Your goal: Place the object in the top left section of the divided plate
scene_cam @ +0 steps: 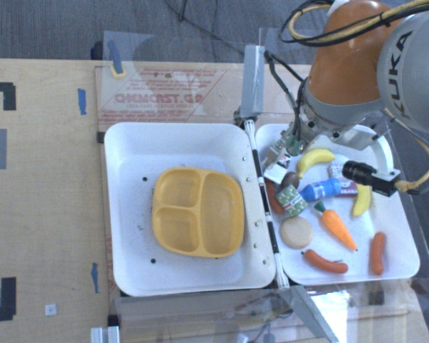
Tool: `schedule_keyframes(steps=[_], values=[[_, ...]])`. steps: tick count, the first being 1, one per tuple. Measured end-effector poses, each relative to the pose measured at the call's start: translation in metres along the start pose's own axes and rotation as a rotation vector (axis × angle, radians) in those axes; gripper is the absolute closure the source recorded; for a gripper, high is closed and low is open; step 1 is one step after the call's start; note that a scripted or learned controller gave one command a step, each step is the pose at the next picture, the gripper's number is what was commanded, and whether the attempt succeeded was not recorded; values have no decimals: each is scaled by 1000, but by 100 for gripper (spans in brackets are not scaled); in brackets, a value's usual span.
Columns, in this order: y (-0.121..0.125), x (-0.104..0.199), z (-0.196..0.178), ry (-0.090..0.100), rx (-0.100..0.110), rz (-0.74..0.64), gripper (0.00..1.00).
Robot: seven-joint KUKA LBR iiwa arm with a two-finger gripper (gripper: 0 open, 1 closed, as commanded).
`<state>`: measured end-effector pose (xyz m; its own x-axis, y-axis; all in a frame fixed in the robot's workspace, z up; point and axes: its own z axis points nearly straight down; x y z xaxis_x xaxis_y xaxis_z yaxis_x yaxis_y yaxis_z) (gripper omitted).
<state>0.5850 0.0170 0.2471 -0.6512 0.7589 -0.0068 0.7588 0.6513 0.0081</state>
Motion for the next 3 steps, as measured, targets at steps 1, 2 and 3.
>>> schedule_keyframes(steps=[1,2,3], values=[[-93,-35,62,5,7,-9,100],[-54,42,23,5,5,-32,100],[-85,10,-1,3,4,-59,100]])
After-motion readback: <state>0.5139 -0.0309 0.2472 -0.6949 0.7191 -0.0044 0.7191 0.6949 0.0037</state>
